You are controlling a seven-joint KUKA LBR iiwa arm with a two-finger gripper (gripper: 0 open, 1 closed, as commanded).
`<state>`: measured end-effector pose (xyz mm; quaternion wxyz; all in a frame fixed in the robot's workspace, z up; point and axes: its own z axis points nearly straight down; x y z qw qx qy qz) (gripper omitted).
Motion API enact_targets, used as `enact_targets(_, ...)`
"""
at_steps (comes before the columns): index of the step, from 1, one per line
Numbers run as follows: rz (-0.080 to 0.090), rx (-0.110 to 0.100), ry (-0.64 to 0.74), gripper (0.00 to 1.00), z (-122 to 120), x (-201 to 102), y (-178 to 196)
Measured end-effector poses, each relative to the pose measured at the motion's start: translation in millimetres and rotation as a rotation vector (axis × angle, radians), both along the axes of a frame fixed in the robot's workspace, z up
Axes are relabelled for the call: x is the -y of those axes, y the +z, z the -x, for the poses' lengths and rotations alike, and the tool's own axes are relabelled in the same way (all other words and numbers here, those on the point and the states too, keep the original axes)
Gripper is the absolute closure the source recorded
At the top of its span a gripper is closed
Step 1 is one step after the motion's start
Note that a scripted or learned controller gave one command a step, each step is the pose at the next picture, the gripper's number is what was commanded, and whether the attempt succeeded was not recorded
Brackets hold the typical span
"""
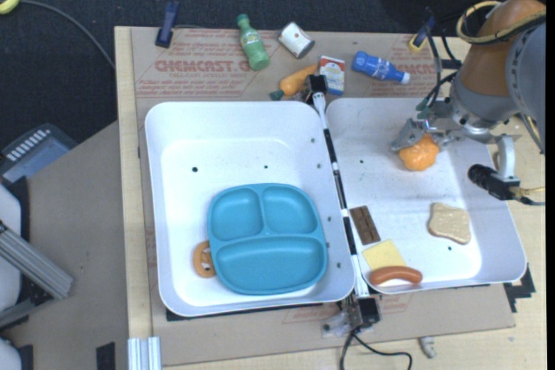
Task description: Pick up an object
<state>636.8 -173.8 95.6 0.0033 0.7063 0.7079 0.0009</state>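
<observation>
My gripper (422, 137) is low in the right bin (486, 269), near its back, directly over an orange fruit-like piece (420, 157). It touches or nearly touches the top of that piece, which appears to rest on the bin floor. Also in this bin are a tan bread slice (449, 223), a brown bar (365, 224), a yellow cheese wedge (382, 255) and a red-orange sausage (395, 276). The arm's grey wrist with its orange band (512, 17) comes in from the upper right.
The left bin (173, 143) holds a blue divided plate (267, 238) with a small orange pretzel (203, 259) at its left edge. Behind the bins lie a green bottle (253, 42), a white can (296, 39), a carrot (297, 81), a small carton (330, 74) and a blue bottle (380, 68).
</observation>
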Motion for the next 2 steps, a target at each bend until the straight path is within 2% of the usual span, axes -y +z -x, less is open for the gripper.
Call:
enact_targets(1, -0.005, 0.000, 0.000, 1.00, 25, -79, -8)
enact_targets(2, -0.004, -0.004, -0.001, 1.00, 58, -139, 90)
